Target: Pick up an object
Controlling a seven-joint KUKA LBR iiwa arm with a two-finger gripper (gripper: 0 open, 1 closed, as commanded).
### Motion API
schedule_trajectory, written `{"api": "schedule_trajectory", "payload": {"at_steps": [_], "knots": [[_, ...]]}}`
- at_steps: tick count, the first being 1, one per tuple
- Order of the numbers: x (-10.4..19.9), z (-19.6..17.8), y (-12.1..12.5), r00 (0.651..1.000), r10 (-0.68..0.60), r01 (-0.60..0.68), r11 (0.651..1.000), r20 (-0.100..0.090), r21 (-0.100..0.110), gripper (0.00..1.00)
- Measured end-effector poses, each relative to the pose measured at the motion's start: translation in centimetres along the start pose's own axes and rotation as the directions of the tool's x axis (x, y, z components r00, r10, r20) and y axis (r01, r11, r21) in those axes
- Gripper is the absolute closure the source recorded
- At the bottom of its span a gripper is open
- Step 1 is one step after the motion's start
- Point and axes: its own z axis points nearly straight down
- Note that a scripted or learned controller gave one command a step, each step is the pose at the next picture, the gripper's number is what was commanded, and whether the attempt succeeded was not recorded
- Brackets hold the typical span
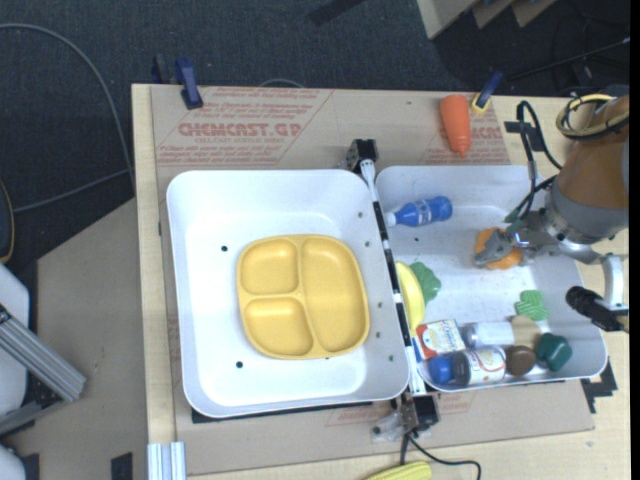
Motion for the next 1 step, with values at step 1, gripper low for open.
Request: {"api": "schedule_trajectory", "payload": {"at_steps": [1], "knots": [[7.03, 1.02, -0.18, 1.0, -0.002, 0.002, 1.0, -0.002, 0.003, 1.0]]}}
